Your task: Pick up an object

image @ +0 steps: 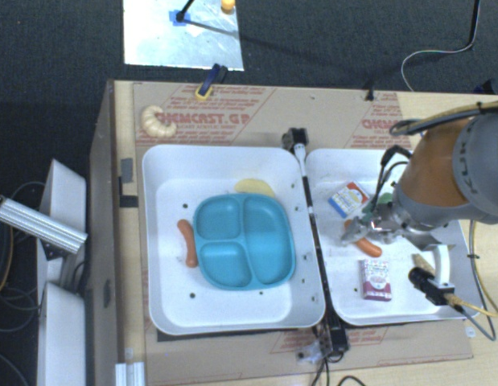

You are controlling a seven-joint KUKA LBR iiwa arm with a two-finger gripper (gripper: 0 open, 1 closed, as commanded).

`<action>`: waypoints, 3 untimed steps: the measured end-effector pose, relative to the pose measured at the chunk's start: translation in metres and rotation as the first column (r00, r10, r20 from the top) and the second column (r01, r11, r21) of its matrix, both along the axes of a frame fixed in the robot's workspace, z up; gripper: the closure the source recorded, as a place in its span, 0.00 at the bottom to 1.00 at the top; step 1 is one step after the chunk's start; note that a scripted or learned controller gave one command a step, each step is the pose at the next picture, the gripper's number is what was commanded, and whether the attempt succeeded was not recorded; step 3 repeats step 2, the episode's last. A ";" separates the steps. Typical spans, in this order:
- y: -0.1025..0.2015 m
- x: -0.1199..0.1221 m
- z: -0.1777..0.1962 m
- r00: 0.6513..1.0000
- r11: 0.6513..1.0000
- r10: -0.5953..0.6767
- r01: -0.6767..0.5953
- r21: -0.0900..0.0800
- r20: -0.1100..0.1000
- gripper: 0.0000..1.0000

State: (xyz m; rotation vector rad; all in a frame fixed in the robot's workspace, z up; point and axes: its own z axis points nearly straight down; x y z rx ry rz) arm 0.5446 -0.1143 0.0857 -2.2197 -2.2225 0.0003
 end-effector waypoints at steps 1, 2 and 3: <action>0.000 0.001 0.011 1.000 1.000 0.001 -0.001 -0.001 0.004 1.00; 0.070 0.045 0.100 1.000 1.000 0.003 -0.003 0.000 0.005 1.00; 0.070 0.045 0.100 1.000 1.000 0.003 -0.003 0.000 0.005 1.00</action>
